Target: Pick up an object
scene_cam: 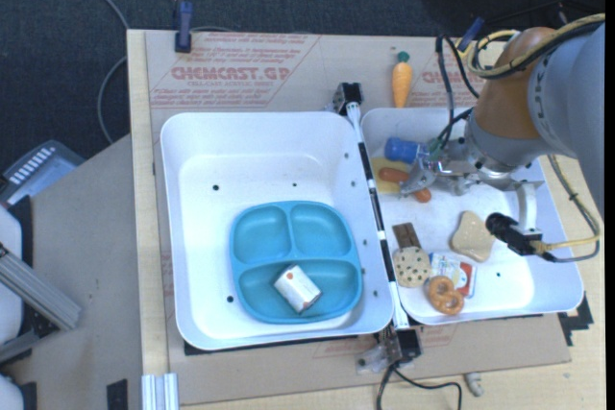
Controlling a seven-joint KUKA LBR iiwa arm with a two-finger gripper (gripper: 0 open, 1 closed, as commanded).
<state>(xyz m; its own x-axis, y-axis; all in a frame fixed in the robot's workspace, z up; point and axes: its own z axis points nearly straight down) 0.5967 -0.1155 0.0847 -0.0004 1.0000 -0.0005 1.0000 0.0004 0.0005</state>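
The pincer is reaching low into the right bin, right by the orange food. I cannot tell its grip. Nothing is looking lifted, so the picking is waiting.

Small carton on divided plate in left bin, pretzel in right bin

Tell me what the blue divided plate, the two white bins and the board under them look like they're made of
Blue divided plate: likely molded plastic, smooth and slightly glossy, with rounded compartment ridges. Left bin and right bin: probably thin formed plastic, glossy white with rolled rims and soft highlights. Board: looks like cardboard or fiberboard, matte tan with printed red lettering.
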